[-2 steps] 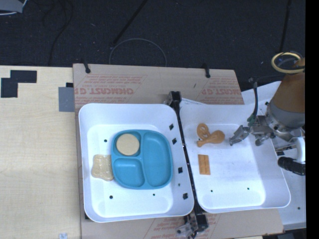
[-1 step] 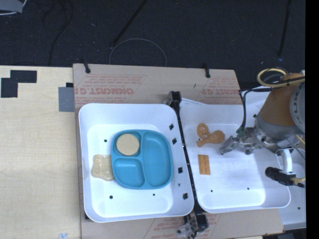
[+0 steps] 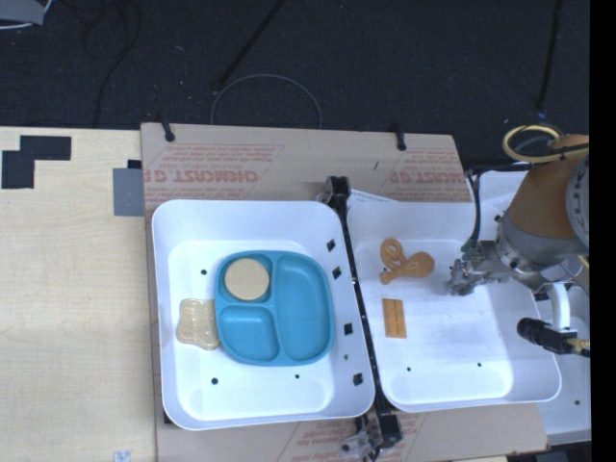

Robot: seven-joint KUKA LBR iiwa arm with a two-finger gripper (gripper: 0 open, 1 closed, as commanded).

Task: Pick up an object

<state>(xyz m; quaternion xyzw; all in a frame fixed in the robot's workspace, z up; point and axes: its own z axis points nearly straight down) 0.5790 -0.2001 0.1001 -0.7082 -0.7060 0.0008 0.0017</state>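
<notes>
Pale wood counter (image 3: 67,287) carries a cardboard sheet (image 3: 298,162) with two shallow white bins side by side on it.

Nearest the camera, the left bin (image 3: 183,393) holds a blue divided tray (image 3: 289,316). A round tan disc (image 3: 246,279) lies in the tray's upper-left compartment. A pale, lumpy flat piece (image 3: 197,323) rests on the bin floor, touching the tray's left edge.

The right bin (image 3: 452,373) holds a small orange rectangular block (image 3: 394,318) lying flat, left of the bin's middle. Just beyond it lies a tan pretzel-like twisted piece (image 3: 401,262), close to the block but apart from it.

Farther right, at about the level of the twisted piece, the tool (image 3: 466,279) hangs over the right bin's floor near its right wall, well apart from both objects. It looks small and dark from this angle, so whether it is open or closed cannot be told; nothing is visibly gripped by it. The grey arm with its orange band (image 3: 544,200) rises behind it at the right.

Beyond the bins, dark carpet (image 3: 289,46) with black cables fills the far background.
</notes>
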